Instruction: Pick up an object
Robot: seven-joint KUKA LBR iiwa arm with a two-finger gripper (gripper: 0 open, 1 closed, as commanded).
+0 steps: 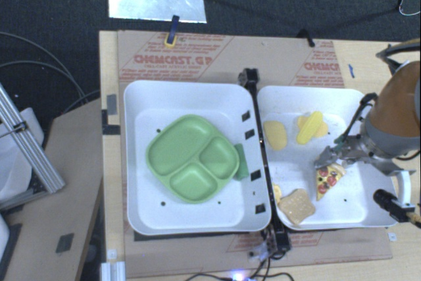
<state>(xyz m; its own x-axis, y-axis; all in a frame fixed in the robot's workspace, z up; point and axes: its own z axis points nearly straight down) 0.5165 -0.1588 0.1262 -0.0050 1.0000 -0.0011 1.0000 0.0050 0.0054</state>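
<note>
gripper above the toy pizza slice

the gripper (327,159) hung just over the pizza slice (327,179); its opening i cannot tell. the slice looked light, stiff and flat, best pinched across its edges.

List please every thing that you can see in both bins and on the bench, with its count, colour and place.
divided plate: 1, light green, left bin
left bin: 1, white, left half of the bench
right bin: 1, white, right half of the bench
corn cob: 1, yellow, top of right bin
yellow piece: 1, pale yellow, upper left of right bin
pizza slice: 1, red and yellow, middle of right bin
cracker: 1, tan, lower left of right bin
gripper: 1, grey, just above the pizza slice
arm: 1, grey with orange band, right edge
</note>
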